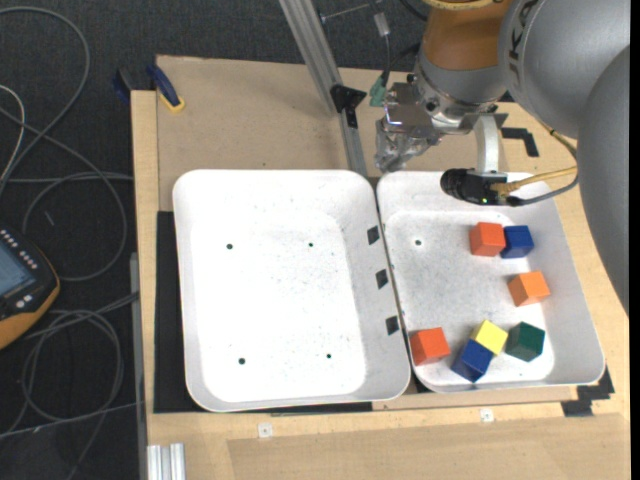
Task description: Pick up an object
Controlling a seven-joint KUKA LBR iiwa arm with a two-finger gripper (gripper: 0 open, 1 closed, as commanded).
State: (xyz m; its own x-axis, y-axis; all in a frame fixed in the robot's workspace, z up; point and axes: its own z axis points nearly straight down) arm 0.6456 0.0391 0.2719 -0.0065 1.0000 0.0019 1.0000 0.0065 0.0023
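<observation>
From the camera view above the tabletop (250, 118), the grey arm (570, 38) with its orange band reaches in from the right, and its gripper (397, 151) hangs at the back, over the spot where the two white bins meet, just past the back left corner of the right bin (440, 288). Whether the gripper is apart or together cannot be told at this slant. All the cubes lie in the right bin, well apart from the gripper. Toward the back sit the back orange cube (487, 238) and the back blue cube (517, 241), touching side by side. Nearer the right wall lies the light orange cube (529, 288), on its own. Along the front rim the front orange cube (430, 345) sits at the left, then the front blue cube (470, 360) with the yellow cube (490, 335) touching it at its back right, and the dark green cube (524, 342) just beside the yellow one. The left bin (190, 268) sits alongside, with three small black clips (381, 279) along the seam between the bins. A slanted aluminium post (315, 58) rises behind the bins. Off the tabletop at the left, an orange and black handheld controller (20, 283) lies among black cables (60, 188) on the dark floor.
</observation>
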